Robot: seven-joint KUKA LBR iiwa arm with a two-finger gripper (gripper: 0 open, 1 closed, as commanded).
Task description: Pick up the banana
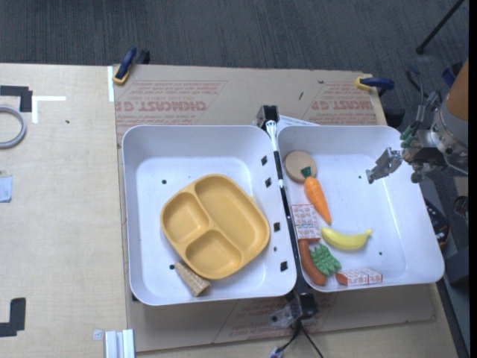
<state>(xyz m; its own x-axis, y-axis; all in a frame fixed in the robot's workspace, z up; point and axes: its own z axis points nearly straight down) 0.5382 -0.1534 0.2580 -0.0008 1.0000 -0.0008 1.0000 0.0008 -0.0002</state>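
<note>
**A:** So, where is the curved yellow plastic banana (pixel 346 238) lying?

**B:** It lies in the right-hand shallow white bin (pixel 406 263), low in the bin and toward the wall shared with the other bin, ends curling upward. Just beside its left end sit a green leafy toy vegetable (pixel 325 259) and a red sausage-shaped toy (pixel 311 269). An orange toy carrot with a green top (pixel 317 197) lies above it, and a small red and white box (pixel 360 277) lies below.

**A:** And the arm?

**B:** The metal two-finger gripper (pixel 383 165) hangs over the upper right of that same bin, well apart from the banana and holding nothing. Whether its fingers are spread or closed, I cannot tell; they are too small and dark.

**A:** What would make the pick go well?

**B:** My judgement: travel down and left until centred over the banana's middle, turn the fingers to cross its narrow width, then descend. Grabbing the left end risks catching the green toy.

**A:** What about the rest of the bench?

**B:** The left-hand shallow white bin (pixel 141 222) holds a mustard-yellow plastic plate with three compartments (pixel 215 226) and a brown cracker-like block (pixel 191 278) at its lower edge. Both bins rest on a brown cardboard sheet (pixel 223 95), held by blue clamps (pixel 125 65), on a pale wooden tabletop (pixel 52 237). Beyond lies dark grey carpet (pixel 246 21).
</note>
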